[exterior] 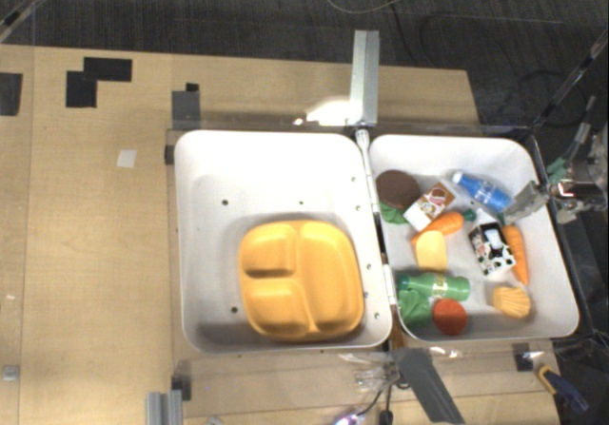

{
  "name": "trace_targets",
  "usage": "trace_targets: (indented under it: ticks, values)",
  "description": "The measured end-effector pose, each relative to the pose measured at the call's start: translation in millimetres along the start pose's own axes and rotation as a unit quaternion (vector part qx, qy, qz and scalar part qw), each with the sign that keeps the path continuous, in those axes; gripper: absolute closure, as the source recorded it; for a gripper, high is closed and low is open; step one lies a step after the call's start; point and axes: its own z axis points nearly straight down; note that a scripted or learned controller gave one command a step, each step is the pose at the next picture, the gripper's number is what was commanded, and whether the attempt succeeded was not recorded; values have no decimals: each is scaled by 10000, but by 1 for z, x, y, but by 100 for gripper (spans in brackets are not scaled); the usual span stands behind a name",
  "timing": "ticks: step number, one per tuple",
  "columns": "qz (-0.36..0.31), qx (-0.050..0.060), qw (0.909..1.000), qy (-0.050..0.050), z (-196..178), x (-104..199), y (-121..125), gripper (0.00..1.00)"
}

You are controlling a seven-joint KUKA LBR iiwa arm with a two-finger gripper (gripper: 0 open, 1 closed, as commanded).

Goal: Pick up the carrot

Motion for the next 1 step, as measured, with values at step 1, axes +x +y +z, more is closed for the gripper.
trace_targets:
  ticks: [1]
  values:
    - [-329, -5, 9995, -2, 2, -22, 96, 0]
